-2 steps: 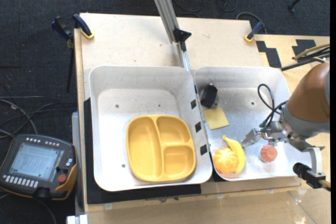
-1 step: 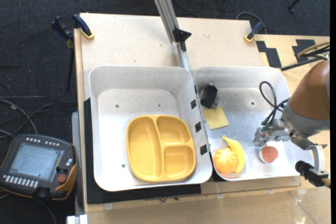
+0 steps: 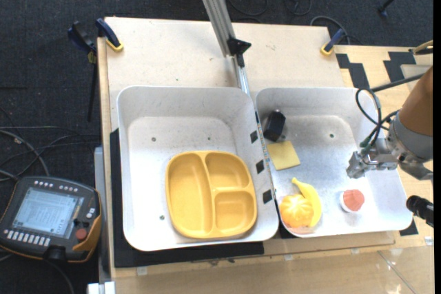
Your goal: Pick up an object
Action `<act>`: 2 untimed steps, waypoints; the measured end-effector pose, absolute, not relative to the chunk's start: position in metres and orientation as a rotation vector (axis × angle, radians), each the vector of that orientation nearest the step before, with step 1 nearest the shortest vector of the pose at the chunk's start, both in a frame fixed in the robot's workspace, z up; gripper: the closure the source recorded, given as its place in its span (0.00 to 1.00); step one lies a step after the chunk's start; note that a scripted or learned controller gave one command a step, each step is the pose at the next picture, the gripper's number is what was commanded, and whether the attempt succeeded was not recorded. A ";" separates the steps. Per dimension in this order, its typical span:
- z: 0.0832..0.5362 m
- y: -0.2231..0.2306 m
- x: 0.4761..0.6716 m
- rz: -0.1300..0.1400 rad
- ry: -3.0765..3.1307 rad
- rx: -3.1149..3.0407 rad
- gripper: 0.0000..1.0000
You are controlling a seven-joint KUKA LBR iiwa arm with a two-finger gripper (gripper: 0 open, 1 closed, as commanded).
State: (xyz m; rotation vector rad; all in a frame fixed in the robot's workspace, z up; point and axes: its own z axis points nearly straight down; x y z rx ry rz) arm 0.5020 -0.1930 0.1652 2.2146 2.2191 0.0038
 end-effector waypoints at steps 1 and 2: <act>0.211 -0.186 0.503 0.004 2.222 2.213 1.00; 0.261 -0.186 0.504 0.004 2.221 2.213 1.00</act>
